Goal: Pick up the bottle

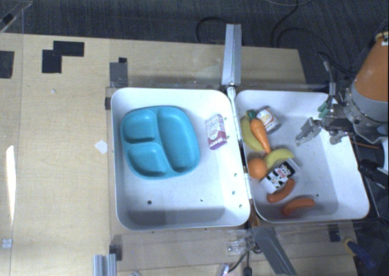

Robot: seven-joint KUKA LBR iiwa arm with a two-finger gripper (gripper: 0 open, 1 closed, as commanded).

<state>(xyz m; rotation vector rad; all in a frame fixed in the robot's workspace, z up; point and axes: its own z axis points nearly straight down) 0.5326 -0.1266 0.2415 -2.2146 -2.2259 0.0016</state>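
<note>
right bin (346, 165): shallow white tray, right of frame. contents, clustered along its left wall: orange plastic carrot (260, 135), yellow banana (278, 157), small printed can (267, 119), two red sausages (290, 202), round orange fruit (258, 168). task item: small black-and-white bottle (278, 177), lying on its side, touching banana and fruit. gripper (321, 130): hovers at bin's upper right, well apart from bottle, nothing held; fingers appear apart. advised: travel down-left, centre over bottle, straddle its narrow width, avoid neighbours.
</note>
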